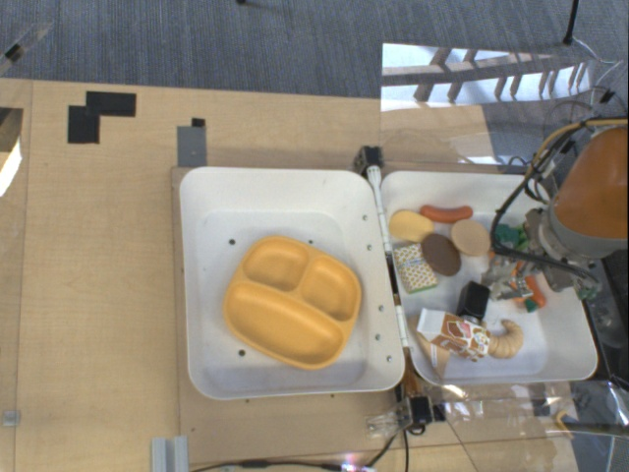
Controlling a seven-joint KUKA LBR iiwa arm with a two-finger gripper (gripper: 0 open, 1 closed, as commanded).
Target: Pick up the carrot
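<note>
Carrot (532, 294) lies at the right bin's (565, 367) right side, long axis slanting near-right, directly beneath my pincer (513, 281). I cannot tell the pincer's state; grip unconfirmed.

1 fixed camera looks down at a slant from above the bench (88, 293). Both bins (197, 264) lie left of the gripper (516, 283), seen from moderate height.

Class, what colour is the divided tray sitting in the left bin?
Yellow-orange; the divided tray shows plainly in the camera view.
</note>
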